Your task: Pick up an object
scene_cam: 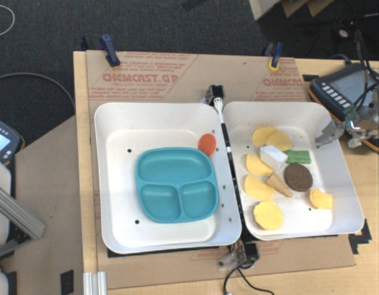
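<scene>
White bins (109,183) sit clamped side by side on desk; food pieces (266,186) crowd right one, my jaws (327,135) poised over its rim, grip state unclear.

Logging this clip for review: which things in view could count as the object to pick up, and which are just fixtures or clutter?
Candidates for picking:
- orange ball, left bin
- yellow pieces, right bin
- brown round piece
- green piece
- white piece

Not part of the job:
- teal divided tray
- two white bins
- blue clamp
- cardboard sheet
</scene>
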